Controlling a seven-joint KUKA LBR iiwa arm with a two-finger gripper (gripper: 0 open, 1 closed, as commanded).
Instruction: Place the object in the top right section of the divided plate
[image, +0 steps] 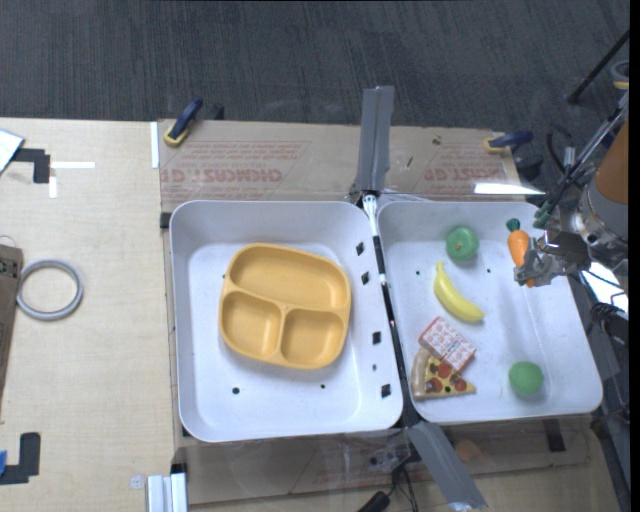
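Pizza slice lies nearest, in the right bin; the hand hovers beside the carrot, grip unclear; yellow divided plate sits left.

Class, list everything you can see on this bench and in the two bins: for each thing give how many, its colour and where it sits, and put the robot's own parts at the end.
divided plate: 1, yellow, in the left bin
left bin: 1, white
right bin: 1, white
green apple: 1, green, top of the right bin
carrot: 1, orange with green top, right bin, upper right
banana: 1, yellow, middle of the right bin
red box: 1, red and white, right bin, lower middle
pizza slice: 1, multicoloured, beside the box
green ball: 1, green, right bin, lower right
tape roll: 1, grey, bench at far left
blue clamps: 2, bench's back edge
gripper: 1, dark, beside the carrot
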